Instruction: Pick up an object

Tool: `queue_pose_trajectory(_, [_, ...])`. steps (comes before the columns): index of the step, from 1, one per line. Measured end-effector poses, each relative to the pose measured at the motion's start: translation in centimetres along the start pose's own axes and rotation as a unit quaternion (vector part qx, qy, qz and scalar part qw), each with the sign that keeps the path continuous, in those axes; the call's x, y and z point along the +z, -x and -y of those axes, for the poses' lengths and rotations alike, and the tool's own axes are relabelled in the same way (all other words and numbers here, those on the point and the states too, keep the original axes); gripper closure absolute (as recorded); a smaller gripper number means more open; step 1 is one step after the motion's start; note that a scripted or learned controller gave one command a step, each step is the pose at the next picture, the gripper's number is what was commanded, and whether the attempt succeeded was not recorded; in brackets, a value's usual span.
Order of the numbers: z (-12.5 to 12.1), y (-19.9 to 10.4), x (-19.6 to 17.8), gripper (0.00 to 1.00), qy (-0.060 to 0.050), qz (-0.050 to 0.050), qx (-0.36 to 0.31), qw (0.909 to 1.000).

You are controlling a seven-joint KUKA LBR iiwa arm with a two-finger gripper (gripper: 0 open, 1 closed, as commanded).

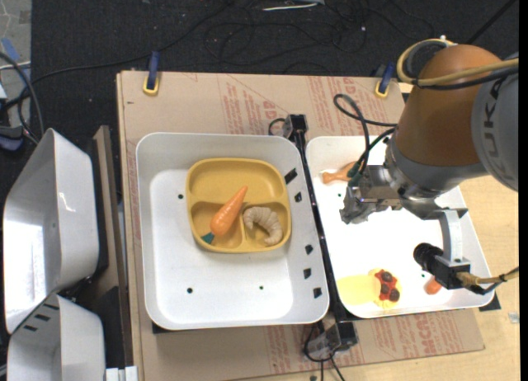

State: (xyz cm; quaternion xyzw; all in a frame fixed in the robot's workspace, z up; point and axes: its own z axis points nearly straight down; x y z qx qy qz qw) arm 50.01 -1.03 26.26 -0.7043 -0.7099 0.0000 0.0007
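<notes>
Hovering in the right bin (pixel 462 206), gripper (pixel 356 206); can't tell its grip state. Orange piece (pixel 336 176) is lying just up-left of it, apart. Carrot (pixel 228 211) and shrimp (pixel 265 223) are sitting on the yellow plate (pixel 235 175).

Robotics lab: loose cables (pixel 247 21) across dark floor, plywood bench (pixel 223 99) with clamps (pixel 151 82), industrial arm (pixel 450 115).

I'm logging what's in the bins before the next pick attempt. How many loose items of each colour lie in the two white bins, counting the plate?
Yellow: 2, the divided yellow plastic plate and the flat yellow piece.
Orange: 3, the orange toy carrot, the pale orange piece and the small orange bit.
Cream: 1, the curled cream toy shrimp.
Red and dark: 1, the small red-and-dark cluster.
Total: 7.
</notes>
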Motion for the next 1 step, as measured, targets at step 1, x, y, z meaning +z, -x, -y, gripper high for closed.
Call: queue_pose_trajectory(1, [-1.12,-6.10,0.88,1.00,0.000,0.000,-0.001,1.0000])
